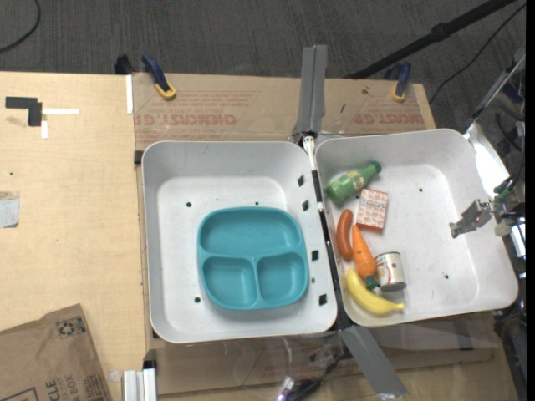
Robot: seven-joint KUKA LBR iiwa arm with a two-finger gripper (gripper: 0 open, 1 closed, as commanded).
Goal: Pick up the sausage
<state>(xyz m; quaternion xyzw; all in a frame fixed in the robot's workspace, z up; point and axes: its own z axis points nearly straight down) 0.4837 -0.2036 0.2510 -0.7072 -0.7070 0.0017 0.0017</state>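
Gripper [465, 221] sits low over the right-hand bin [443, 153], near that bin's right wall, its metal fingers pointing left toward the bin's middle; nothing lies between them, and how far apart they stand cannot be told from this angle. The rest of the arm enters from the right edge of the view. Well apart from the gripper, along the bin's left side, the toys lie clustered. The sausage [343, 231], red and slim, lies lengthwise close to the wall between the two bins, just beside and touching the orange carrot [362, 253] on its right. Above them a green bottle [349, 182] lies tilted, and a small red-and-white box [373, 209] rests just right of the sausage's upper end. Below the carrot a small tin can [390, 271] lies on its side, touching a yellow banana [371, 297] that curves along the bin's lower left corner. The left-hand bin [167, 224] holds a teal divided plate [251, 257] with three compartments.
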